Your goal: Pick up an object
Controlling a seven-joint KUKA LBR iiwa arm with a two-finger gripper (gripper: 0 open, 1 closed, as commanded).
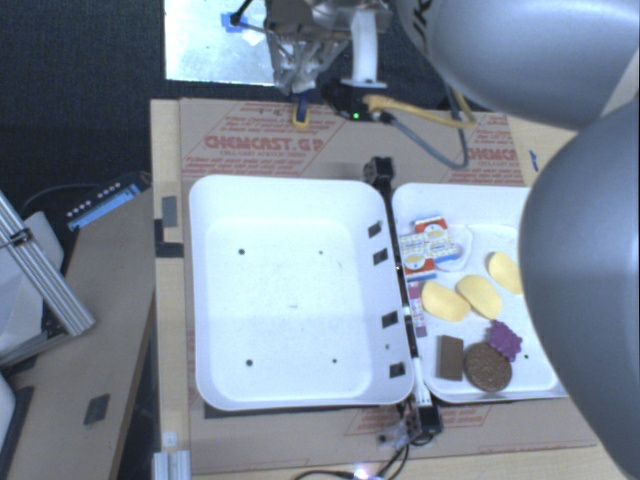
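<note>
Your hand (300, 76) stood high at the far edge of the desk (120, 268), over the cardboard sheet (260, 143) beyond both bins, well apart from anything worth picking. Its fingers pointed down and looked drawn close together, with a small yellow piece (300, 118) right at their tips; whether that piece was gripped or merely lay on the cardboard under them, you could not tell from this view.

The left bin (290, 298) lay bare. The pickable things sat in the right bin (470, 393): a red-and-white packet (432, 245), three yellow oval pieces (446, 302) (480, 296) (505, 271), a purple toy (503, 340), a brown block (450, 357) and a brown round disc (487, 367).

By my reading, you were at the start of the pick, the approach not yet begun. The next move called for carrying the hand across to the right bin, choosing one piece lying clear of its neighbours, opening over it, and descending straight.
</note>
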